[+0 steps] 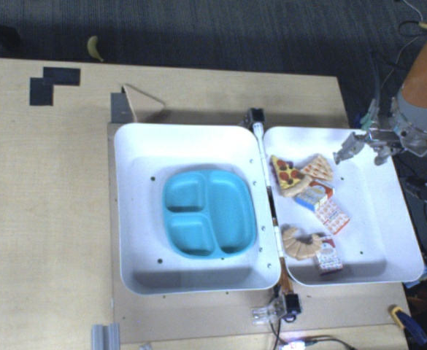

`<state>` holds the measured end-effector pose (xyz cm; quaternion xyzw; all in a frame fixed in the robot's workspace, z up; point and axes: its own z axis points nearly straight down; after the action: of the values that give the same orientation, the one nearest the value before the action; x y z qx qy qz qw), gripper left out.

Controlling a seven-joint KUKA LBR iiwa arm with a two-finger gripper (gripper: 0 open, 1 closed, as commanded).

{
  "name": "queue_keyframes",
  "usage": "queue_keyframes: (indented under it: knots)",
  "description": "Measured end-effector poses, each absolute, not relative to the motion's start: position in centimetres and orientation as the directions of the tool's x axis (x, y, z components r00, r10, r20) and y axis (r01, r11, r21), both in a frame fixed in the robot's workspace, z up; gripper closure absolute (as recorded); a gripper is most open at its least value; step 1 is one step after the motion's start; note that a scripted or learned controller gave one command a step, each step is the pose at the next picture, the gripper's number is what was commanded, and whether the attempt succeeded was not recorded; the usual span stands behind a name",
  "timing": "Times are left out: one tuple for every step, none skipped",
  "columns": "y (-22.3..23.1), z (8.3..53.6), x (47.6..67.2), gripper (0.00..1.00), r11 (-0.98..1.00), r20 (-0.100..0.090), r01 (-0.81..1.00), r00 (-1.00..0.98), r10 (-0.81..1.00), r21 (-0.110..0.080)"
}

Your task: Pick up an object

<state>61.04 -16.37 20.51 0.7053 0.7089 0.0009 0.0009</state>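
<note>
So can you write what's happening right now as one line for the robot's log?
task: pick up an object | gripper: above right bin, far edge | holding: nothing seen | toy pizza slice: in right bin | blue tray: in left bin

Divided tray (209, 211) in left bin (133, 195); pizza slice (289, 176), cartons (328, 211), pastry (301, 242) in right bin (388, 217).

arm (425, 97): grey wrist | orange band above | pincer (363, 148): grey metal
</note>
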Motion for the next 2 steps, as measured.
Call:
queue_keyframes:
  knots:
    - [-20.4, 9.1, 57.8, 0.00, 0.004, 0.000, 1.000, -0.004, 1.000, 0.002]
    - [-18.7, 8.7, 50.3, 0.00, 0.002, -0.002, 1.000, -0.002, 1.000, 0.007]
